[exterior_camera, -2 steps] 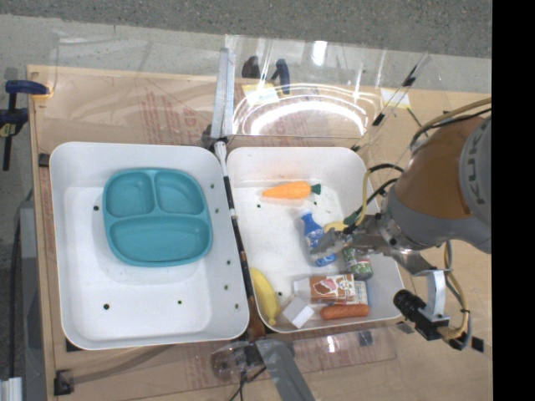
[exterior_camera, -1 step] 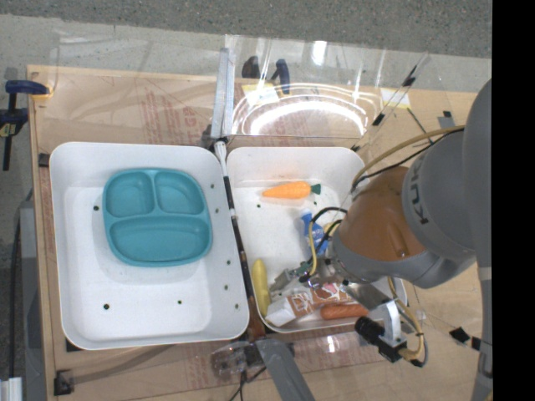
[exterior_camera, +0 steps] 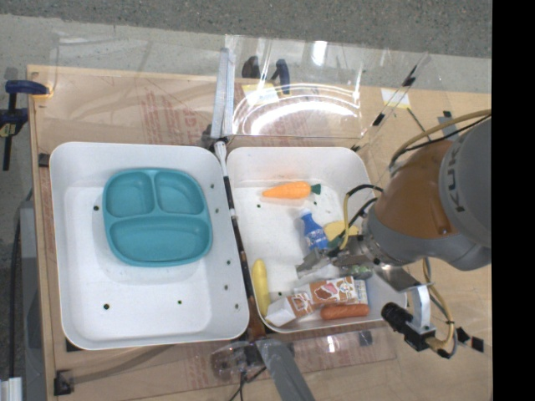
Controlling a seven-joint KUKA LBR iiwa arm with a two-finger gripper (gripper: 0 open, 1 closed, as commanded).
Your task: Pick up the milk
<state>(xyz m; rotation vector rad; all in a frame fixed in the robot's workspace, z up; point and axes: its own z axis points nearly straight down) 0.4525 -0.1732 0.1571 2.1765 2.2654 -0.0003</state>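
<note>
The milk is a small carton with a brown and white print and a white gable end. It lies on its side near the front edge of the right bin. My gripper hangs low over the bin just behind the carton, between it and a blue and white bottle. The grey arm with its orange band reaches in from the right and hides part of the bin's right side. I see nothing held in the gripper.
The right bin also holds an orange carrot, a yellow banana at the left wall, a red sausage in front of the carton and a yellow piece by the bottle. A teal divided plate sits in the left bin.
</note>
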